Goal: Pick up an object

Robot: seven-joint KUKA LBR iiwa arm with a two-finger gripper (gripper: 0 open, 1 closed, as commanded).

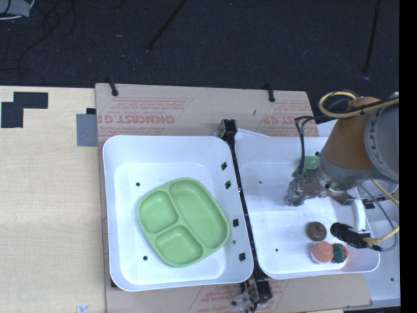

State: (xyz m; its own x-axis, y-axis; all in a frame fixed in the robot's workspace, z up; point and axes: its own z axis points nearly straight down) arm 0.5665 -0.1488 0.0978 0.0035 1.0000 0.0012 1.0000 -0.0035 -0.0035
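The tool (301, 191) hangs low in the right bin (273, 240), near its middle; whether its fingers are apart or together I cannot tell. Near that bin's front right corner lie a small brown disc (316, 230) and a pink-and-green toy (328, 253); both look light and stiff. The disc's low rim leaves little to pinch, so the toy's sides seem the safer hold.
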